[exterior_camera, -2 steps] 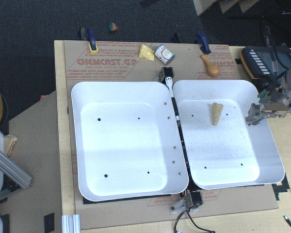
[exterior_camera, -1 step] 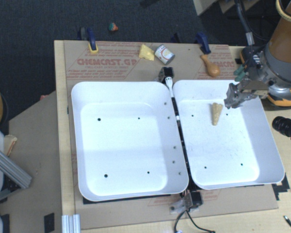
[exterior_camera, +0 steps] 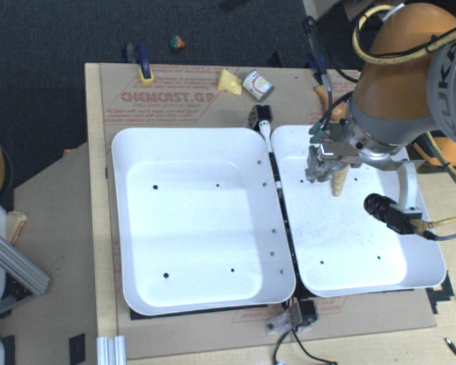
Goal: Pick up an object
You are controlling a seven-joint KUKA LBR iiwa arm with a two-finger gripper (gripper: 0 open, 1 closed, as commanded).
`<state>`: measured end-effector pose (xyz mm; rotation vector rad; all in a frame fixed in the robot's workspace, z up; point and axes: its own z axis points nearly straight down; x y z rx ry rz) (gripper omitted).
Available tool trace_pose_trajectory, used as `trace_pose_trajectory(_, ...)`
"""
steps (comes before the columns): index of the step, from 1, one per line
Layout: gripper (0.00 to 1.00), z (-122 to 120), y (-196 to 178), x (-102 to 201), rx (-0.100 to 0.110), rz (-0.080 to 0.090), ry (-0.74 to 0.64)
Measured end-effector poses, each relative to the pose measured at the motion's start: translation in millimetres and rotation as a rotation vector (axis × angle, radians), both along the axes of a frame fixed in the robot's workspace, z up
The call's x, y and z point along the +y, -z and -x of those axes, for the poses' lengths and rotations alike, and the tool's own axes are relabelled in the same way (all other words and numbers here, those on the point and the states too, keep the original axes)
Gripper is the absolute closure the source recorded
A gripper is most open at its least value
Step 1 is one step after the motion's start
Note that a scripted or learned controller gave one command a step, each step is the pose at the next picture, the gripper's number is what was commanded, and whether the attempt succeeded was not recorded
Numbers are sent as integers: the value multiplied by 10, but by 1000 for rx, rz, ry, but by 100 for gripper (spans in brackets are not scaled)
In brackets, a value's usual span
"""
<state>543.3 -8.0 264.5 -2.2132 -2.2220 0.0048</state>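
Note:
My gripper (exterior_camera: 320, 167) hangs over the far left part of the right bin (exterior_camera: 380, 276), close to the divider between the two bins. A small tan, cone-shaped piece (exterior_camera: 339, 182) shows just to the right of the gripper's metal tip, pointing down toward the bin floor. I cannot tell whether it is held or merely lies beside the gripper. The orange band of the arm (exterior_camera: 399, 59) rises above the wrist at the upper right.
The left bin (exterior_camera: 137, 280) lies beside the right one. Behind the bins on the board are a yellow scrap (exterior_camera: 229, 82), a small grey-white box (exterior_camera: 258, 86) and a blue clamp (exterior_camera: 144, 59). A black-and-white clip (exterior_camera: 261, 117) sits at the divider's far end.

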Motion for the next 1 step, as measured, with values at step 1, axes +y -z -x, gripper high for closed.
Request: trace_pose_trajectory(1, 100, 245, -817, -177, -15, 2, 5)
